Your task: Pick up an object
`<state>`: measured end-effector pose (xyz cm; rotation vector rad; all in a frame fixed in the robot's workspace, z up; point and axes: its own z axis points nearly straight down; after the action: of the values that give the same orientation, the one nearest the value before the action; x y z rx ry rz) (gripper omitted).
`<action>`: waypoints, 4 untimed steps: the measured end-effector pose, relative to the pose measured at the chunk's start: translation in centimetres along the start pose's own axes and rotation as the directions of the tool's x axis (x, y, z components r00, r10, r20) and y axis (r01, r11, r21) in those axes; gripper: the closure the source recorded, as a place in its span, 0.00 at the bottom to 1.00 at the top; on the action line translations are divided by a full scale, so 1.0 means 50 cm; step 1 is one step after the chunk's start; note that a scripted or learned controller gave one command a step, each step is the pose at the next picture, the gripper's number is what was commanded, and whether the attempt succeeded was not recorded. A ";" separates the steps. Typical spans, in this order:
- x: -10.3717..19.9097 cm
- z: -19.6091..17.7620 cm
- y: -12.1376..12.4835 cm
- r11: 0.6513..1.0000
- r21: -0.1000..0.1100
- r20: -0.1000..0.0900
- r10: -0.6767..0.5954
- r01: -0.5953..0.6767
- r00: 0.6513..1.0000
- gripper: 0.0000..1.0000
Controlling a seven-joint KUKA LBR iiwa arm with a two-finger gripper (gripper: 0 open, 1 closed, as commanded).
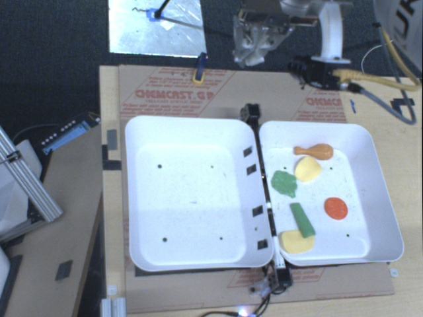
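Seen high at the top of the view, above the far edge of the bench: the gripper (254,45), pale and translucent-looking, hanging below the wrist hardware. Cannot tell how wide it stands, nor whether anything sits in it; too blurred and too small to read.

Well below it in the view, in the right bin (377,177): six objects, all lying on the white floor, all well apart from the gripper. Nearest the far wall, a brown drumstick-shaped piece (315,152), lying crosswise. Just below and touching or nearly touching it, a pale yellow rounded piece (307,170). Beside that, toward the divider, a dark green leafy piece (284,183). Further toward the near wall, a green stick (303,219), tilted, its lower end resting against a yellow piece (297,242) in the near corner. Off to the right, alone, an orange-red disc (336,208).

To the left, the left bin (142,197), side by side with the right one along the black hinged seam.
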<state>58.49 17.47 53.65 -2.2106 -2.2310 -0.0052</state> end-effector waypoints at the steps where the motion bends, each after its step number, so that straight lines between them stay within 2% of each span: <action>1: -0.020 0.004 0.149 1.000 -0.003 0.003 0.010 -0.010 1.000 1.00; 2: 0.008 -0.002 -0.060 1.000 -0.001 -0.001 0.000 0.000 1.000 1.00; 3: -0.012 0.004 0.093 1.000 -0.003 0.003 0.010 -0.010 1.000 1.00; 4: -0.004 0.003 0.170 1.000 -0.003 0.003 0.008 -0.008 1.000 1.00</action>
<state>66.98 17.35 53.53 -2.2225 -2.2248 -0.0052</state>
